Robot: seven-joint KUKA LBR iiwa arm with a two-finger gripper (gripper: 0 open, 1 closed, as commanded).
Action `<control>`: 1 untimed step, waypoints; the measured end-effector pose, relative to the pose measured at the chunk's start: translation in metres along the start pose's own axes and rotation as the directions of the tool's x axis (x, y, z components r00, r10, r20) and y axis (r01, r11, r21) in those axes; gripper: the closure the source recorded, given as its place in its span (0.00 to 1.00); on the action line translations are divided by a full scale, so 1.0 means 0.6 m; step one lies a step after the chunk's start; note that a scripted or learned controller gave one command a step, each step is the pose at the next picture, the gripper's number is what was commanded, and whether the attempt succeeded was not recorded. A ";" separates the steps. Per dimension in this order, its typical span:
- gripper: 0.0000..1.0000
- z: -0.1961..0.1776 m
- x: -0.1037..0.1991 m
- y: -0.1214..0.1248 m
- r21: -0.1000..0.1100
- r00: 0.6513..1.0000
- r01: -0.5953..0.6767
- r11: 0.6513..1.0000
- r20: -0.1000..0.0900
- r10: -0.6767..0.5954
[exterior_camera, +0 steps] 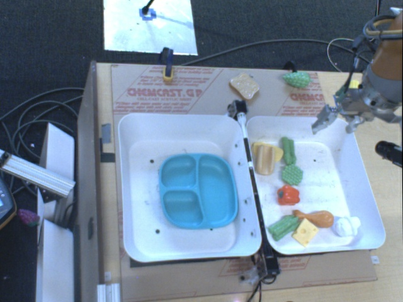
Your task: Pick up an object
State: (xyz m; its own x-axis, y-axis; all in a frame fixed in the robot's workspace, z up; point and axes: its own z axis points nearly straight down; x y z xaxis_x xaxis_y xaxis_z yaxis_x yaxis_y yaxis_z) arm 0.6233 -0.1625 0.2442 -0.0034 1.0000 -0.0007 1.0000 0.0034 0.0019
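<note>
Open gripper [337,119] hovers over the right bin's [364,168] far right corner, fingers spread, nothing between them.

Toy food lies left and nearer: green pickle [288,150], yellow cup [266,158], red pepper [288,195], cheese wedge [306,233], drumstick [316,218]. The bin's right half is bare floor. A blue tray [198,190] sits in the left bin [138,168].
</note>
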 end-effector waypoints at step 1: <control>0.00 0.133 0.066 0.057 0.002 1.000 0.001 1.000 -0.001 -0.001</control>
State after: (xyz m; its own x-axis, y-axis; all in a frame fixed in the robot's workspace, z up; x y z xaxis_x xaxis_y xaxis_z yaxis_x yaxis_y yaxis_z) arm 0.6572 -0.1231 0.1643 -0.0049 1.0000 0.0006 1.0000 0.0049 0.0001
